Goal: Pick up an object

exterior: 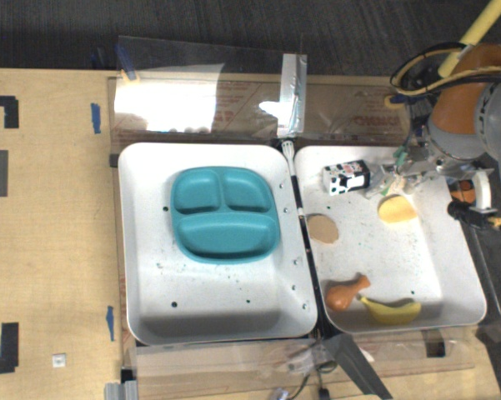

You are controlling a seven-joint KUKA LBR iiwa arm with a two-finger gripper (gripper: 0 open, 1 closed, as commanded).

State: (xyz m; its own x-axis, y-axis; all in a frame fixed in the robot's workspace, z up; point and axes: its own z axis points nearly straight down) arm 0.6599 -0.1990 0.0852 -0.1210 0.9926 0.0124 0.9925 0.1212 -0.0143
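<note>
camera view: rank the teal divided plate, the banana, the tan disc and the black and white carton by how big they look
1. teal divided plate, by far the largest
2. banana
3. black and white carton
4. tan disc
The carton and the disc look nearly alike, so their order is unsure.

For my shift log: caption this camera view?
Gripper hovers above yellow toy in right bin; teal plate in left bin.
</note>
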